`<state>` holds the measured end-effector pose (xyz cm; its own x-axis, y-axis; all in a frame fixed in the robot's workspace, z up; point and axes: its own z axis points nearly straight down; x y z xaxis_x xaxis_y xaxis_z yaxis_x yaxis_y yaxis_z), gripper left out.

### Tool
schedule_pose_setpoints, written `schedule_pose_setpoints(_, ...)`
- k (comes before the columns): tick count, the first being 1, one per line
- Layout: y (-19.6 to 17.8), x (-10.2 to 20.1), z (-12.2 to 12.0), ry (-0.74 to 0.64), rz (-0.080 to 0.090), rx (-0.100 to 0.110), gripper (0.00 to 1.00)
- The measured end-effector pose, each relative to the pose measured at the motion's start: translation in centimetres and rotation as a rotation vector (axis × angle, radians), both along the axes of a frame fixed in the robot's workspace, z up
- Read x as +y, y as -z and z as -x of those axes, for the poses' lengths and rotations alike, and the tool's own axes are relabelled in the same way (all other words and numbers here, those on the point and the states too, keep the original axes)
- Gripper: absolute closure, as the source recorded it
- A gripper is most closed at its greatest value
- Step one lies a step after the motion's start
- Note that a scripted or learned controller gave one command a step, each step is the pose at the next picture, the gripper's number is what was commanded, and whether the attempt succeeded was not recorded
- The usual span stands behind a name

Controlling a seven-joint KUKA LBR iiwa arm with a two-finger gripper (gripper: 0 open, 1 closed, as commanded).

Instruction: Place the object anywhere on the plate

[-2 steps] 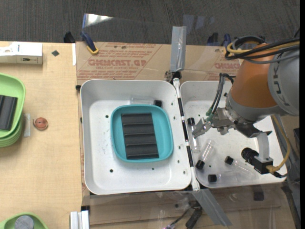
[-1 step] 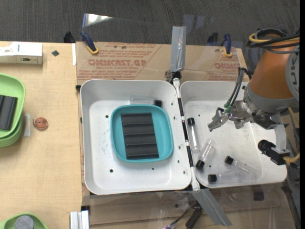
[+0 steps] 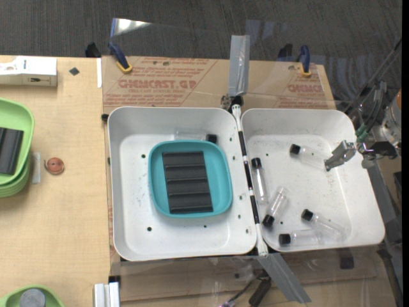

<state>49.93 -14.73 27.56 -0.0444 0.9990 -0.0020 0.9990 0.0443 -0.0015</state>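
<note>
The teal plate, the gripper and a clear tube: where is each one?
teal plate (image 3: 157,171): camera view, its left rim.
gripper (image 3: 337,157): camera view, at its fingertips.
clear tube (image 3: 276,204): camera view, mid-body.

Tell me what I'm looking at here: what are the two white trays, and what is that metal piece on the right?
One camera looks down at a slant on a bench. A robot arm reaches in from the right; the metal piece is its gripper, hanging over the right bin. I see nothing between its fingers, and whether they are open is unclear. The right bin holds several clear plastic tubes with black caps, scattered loose. The left bin holds a teal plate with a black ribbed insert in it. The job is to put one tube on that plate; none lies there yet.
</note>
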Motion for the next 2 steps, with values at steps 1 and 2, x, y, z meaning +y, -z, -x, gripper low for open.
schedule_pose_setpoints(1,-12.6,-6.4,1.4,0.132,0.001,0.001,0.0)
schedule_pose_setpoints(2,-16.5,-7.0,2.1,0.094,0.0,0.0,0.0)
